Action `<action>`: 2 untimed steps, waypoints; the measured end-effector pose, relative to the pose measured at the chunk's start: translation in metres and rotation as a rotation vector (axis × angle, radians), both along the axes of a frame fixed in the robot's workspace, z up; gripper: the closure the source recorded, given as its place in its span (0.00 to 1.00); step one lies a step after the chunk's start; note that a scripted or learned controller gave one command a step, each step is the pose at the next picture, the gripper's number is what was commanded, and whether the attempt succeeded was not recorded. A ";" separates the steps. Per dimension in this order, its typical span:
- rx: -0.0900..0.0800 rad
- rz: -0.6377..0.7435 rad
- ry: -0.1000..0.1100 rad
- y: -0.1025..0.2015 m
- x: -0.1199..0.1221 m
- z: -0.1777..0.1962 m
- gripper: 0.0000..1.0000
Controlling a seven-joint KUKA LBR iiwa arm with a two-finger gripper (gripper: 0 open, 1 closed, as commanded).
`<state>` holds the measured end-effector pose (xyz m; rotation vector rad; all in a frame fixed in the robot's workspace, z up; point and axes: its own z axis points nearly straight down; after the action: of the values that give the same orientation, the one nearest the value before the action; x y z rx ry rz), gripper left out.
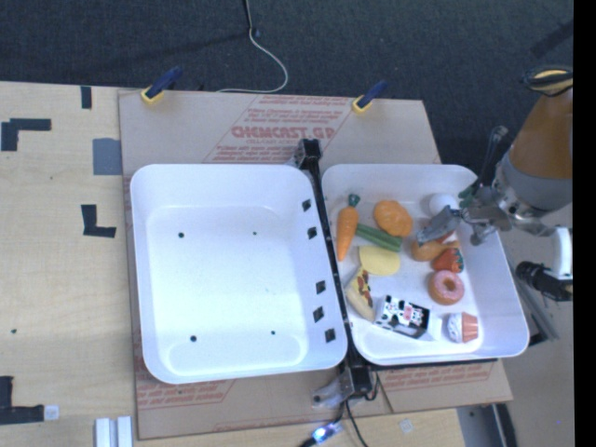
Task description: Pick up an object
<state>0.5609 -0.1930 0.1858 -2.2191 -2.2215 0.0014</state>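
A: Where is the arm?

B: It reaches in from three o'clock, grey with an orange band, and the gripper (440,226) hangs over the right bin (494,347), low above the toys near the bin's middle.

A: Are the fingers spread, or pinching something?

B: I cannot tell. They are a grey blur over an orange-brown piece (428,249), and whether they touch it is not clear either.

A: What lies in that bin?

B: A carrot (345,232) at nine o'clock, along the divider between the bins. An orange round fruit (393,217) toward eleven o'clock, with a green bean-like stick (379,237) just below it. A pale yellow piece (380,260) sits beside the stick. A small white ball (440,202) is at twelve o'clock, close to the gripper.

A: And the lower half?

B: A red strawberry-like toy (449,260) just beside the orange-brown piece, a pink-frosted donut (447,289) below it at four o'clock, a black-and-white box (403,316) at six o'clock, and a red-and-white piece (461,327) at five o'clock. A yellowish wedge (360,294) lies at seven o'clock.

A: The other bin?

B: The left bin (149,189) shows its white floor with a few dark dots. Both bins rest on a cardboard sheet (270,128) on the worktop (47,250).
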 end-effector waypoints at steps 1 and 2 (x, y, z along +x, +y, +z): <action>-0.007 0.000 -0.013 0.019 0.031 -0.087 0.00; -0.018 0.005 0.007 0.092 0.073 -0.101 0.00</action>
<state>0.6340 -0.1005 0.0846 -2.2188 -2.2321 0.0292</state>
